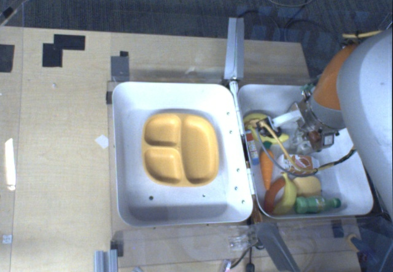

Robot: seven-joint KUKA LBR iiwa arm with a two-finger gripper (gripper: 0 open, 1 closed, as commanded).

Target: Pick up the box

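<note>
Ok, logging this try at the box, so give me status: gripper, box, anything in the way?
Gripper down in right bin, finger state unclear. Box not clearly made out in the clutter. Carrot, banana, green bottle crowd close. Yellow tray in left bin.

No lettering can be read; the narrow flat box (251,145) by the bin wall perhaps carries print, too blurred to make out.
</note>
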